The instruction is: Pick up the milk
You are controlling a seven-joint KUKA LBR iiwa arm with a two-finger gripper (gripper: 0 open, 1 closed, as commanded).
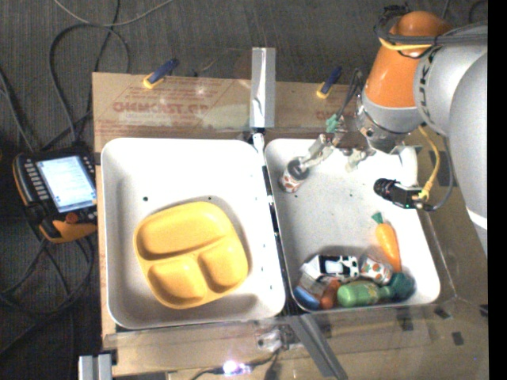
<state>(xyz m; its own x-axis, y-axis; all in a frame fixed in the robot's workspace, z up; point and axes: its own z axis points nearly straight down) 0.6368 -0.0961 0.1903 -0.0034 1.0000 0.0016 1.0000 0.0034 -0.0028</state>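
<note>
A white milk carton with black cow patches [339, 266] lies on its side at the right white bin's [348, 212] near wall, well below the claw [305, 165], among a green plastic bottle [358, 294] and an orange toy carrot [387, 244]. The claw hangs by that bin's far left corner, grasping nothing; released or clenched, I cannot tell. Far to its lower left, a yellow divided plastic tray [192, 251] sits in the left bin.

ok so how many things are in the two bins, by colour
yellow: 1, the tray
orange: 1, the carrot
black and white: 1, the milk carton
green: 1, the bottle
red and white: 1, small piece
total: 5, though the bottom pile is too cluttered to be sure
</note>
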